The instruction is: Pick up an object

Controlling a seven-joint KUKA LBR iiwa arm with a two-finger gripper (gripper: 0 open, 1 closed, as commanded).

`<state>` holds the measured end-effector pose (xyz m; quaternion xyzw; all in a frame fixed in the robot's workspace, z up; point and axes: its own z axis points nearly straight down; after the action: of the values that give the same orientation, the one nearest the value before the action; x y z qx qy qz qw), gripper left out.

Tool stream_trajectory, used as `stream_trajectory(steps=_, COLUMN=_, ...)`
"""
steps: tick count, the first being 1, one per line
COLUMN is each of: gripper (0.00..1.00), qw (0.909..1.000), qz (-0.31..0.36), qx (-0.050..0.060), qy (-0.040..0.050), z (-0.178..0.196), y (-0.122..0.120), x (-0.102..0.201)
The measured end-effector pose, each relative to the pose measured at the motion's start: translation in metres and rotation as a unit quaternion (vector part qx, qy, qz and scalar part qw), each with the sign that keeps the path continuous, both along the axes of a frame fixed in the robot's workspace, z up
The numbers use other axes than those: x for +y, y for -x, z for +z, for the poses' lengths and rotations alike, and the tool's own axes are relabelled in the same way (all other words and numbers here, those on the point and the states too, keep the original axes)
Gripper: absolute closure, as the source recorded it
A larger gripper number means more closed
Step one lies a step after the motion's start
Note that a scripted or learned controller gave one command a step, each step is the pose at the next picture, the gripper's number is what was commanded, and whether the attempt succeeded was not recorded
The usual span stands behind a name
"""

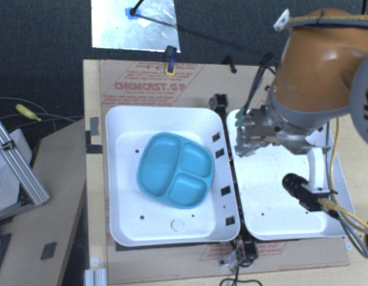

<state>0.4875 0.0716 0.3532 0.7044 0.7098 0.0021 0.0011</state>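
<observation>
A light blue divided plate (175, 170) with three compartments lies flat in the middle of the left white bin (127, 219). My gripper (248, 140) hangs over the upper left part of the right white bin (273, 219), close to the wall between the two bins. It is to the right of the plate and apart from it. The grey and orange wrist (324, 64) above it hides the far part of the right bin.
The bins stand side by side on a cardboard sheet (151, 82) on the bench. A black divider with clips (227, 159) runs between them. A shiny foil sheet (135, 16) lies beyond the cardboard. Metal rails (17, 165) stand at the left.
</observation>
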Motion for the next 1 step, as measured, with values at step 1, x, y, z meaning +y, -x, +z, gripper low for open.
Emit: stream_trajectory(steps=1, gripper=1.0, qw=1.0, qz=-0.004, qx=0.001, qy=0.0006, z=0.0023, y=0.0004, x=-0.0206)
